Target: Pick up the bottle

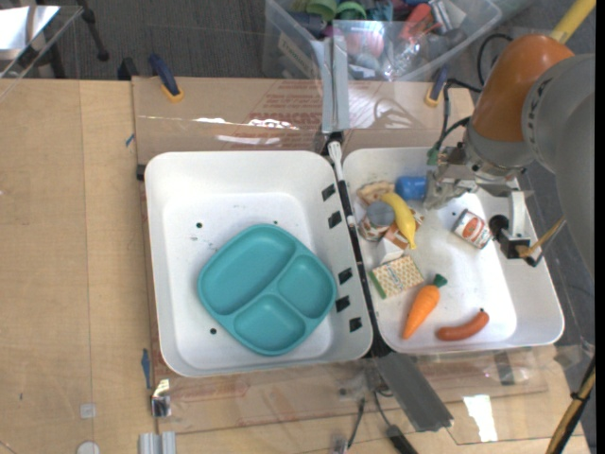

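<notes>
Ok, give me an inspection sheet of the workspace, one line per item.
Surface: wooden bench bearing two white bins, left bin and right bin.
Job's things: no clear bottle made out; a blue item and a small tilted container lie in the right bin.
Clutter: teal divided plate in the left bin; banana, carrot, sausage, cracker in the right.
Grippers: gripper low over the right bin beside the blue item; fingers unclear.
Cables: dark cables behind the arm.
Surroundings: clear tub of toys behind the bins.
</notes>
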`<state>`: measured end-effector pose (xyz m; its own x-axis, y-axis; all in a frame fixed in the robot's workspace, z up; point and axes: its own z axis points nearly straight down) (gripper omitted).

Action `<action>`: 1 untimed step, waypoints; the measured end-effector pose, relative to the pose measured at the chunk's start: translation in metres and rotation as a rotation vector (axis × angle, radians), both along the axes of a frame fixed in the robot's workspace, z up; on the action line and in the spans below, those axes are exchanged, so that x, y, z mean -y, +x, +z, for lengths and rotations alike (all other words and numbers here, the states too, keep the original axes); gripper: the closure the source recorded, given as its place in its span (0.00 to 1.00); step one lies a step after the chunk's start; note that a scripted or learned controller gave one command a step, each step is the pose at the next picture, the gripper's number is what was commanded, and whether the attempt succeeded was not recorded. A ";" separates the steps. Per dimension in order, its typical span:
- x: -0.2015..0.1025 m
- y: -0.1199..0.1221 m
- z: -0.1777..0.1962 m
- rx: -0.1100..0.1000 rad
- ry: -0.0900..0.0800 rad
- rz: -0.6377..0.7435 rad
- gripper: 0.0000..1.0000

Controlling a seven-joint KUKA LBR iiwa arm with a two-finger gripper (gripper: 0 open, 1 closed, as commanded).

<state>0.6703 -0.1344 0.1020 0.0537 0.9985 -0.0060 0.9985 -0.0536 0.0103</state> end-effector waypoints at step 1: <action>-0.083 -0.022 0.124 -0.008 0.006 0.114 1.00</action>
<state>0.6480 -0.0519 0.2264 -0.0600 0.9982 -0.0001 0.9982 0.0600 0.0018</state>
